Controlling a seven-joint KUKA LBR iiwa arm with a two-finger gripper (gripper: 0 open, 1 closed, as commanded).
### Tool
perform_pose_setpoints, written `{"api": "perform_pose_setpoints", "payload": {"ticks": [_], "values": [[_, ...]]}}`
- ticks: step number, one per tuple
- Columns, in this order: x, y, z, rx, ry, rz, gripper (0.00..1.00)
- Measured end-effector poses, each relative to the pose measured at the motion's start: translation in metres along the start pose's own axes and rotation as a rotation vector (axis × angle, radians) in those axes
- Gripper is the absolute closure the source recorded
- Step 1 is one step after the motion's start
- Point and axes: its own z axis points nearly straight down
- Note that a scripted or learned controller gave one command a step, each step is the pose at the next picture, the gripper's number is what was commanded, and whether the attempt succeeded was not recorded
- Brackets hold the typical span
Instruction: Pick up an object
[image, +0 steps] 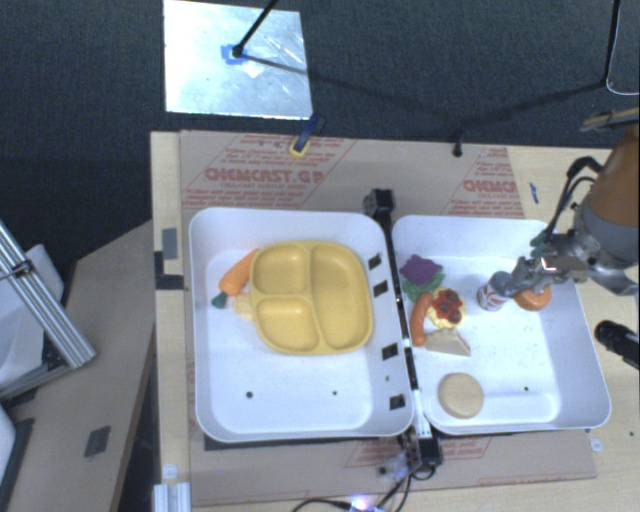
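Observation:
My gripper (512, 284) hovers low over the upper right part of the right bin (575, 350), reaching in from the right. A small red and white can (489, 296) lies right at its tip, on its left side; whether they touch is unclear. An orange object (536, 298) sits just below the gripper body. Further left in this bin lie a purple grape bunch (421, 269), a red-orange sausage (419, 318), a pizza slice (448, 318) and a round tan bun (461, 394).
The left bin (215, 400) holds a yellow divided plate (305, 297) with a carrot (238, 271) at its upper left edge. A black hinge strip (396, 330) runs between the bins. The arm's wrist (610, 250) hangs over the right bin's right rim.

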Motion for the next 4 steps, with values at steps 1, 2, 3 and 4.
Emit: {"api": "perform_pose_setpoints", "payload": {"ticks": [1, 2, 3, 4], "values": [[0.049, 0.017, 0.01, 0.002, 0.003, -0.005, 1.0], [0.097, 0.03, -0.005, 0.001, 0.002, -0.005, 1.0], [0.138, 0.051, 0.01, 0.002, 0.002, -0.005, 1.0], [0.127, 0.039, -0.002, 0.003, 0.001, 0.003, 1.0]]}}
